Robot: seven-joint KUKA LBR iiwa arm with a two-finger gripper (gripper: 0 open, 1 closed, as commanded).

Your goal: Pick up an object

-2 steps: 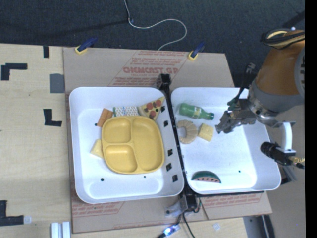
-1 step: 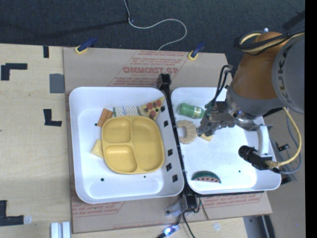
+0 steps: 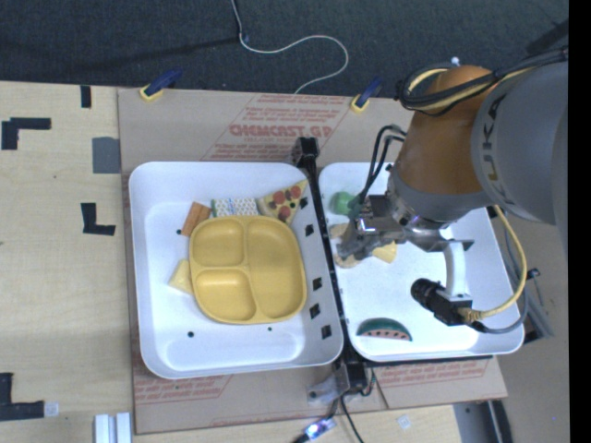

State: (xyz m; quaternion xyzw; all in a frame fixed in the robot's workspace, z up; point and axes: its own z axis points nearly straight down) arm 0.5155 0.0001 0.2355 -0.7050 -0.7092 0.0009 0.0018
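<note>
In the camera view my gripper (image 3: 355, 241) reaches down into the left part of the right bin (image 3: 480, 340), next to the divider. A yellow piece (image 3: 383, 251) lies right under it, and a green object (image 3: 343, 203) sits just behind it. A watermelon slice toy (image 3: 385, 329) rests near the right bin's front edge. The arm's grey and orange body hides most of the bin's back. I cannot make out how the gripper stands around the yellow piece.
The left bin (image 3: 152, 275) holds a yellow divided plate (image 3: 247, 269) with a pizza slice toy (image 3: 285, 201), an orange-brown piece (image 3: 195, 218) and a patterned piece (image 3: 235, 208) behind it. A black cable unit (image 3: 439, 303) hangs off the arm over the right bin.
</note>
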